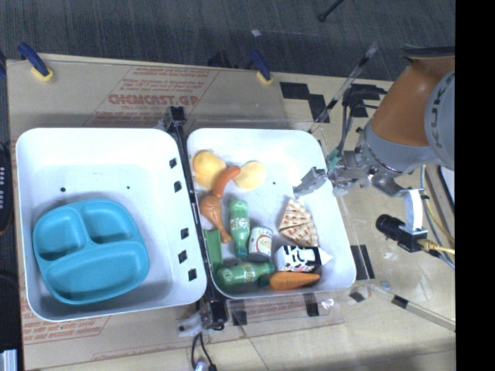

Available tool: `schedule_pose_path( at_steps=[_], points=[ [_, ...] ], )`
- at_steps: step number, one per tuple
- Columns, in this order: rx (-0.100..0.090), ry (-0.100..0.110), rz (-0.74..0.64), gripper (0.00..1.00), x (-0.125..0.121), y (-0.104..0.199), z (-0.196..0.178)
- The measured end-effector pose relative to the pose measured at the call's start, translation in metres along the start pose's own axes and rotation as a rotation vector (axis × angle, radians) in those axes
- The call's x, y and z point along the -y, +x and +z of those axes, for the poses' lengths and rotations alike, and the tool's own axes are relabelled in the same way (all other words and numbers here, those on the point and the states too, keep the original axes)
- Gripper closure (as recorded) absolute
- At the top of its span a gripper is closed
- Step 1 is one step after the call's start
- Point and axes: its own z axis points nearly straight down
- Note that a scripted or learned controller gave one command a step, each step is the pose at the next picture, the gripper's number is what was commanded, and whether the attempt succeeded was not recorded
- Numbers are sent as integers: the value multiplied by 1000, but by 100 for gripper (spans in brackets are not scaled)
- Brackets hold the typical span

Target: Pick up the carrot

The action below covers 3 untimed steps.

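Carrot first, since it lies closest to the lens: orange, on its side along the near wall of the right bin, at about five o'clock in that bin, with its tip pointing toward three o'clock. By size, the grey arm comes in from three o'clock, above the bin's right rim. Next is the left bin, holding a blue divided tray at its seven o'clock. The right bin is crowded: a green bottle touches the carrot's blunt end at nine o'clock, a black-and-white carton sits just above it at twelve, and a pizza slice lies beyond that. The gripper hovers near the bin's two o'clock rim, well apart from the carrot; whether it is spread or closed I cannot tell.

Doing this step well likely means travelling toward six o'clock, turning the wrist so the grasp crosses the carrot's narrow width, and descending mid-body, clear of the bottle, carton and near wall.
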Motion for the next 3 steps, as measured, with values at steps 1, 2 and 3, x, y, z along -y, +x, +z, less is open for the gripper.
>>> schedule_pose_path(
  at_steps=[1,2,3],
  points=[
    [-1,0,-131,0,62,0,45],
    [6,-16,-265,0,56,-1,127],
    [1,-10,-311,0,-27,73,93]
  ],
)
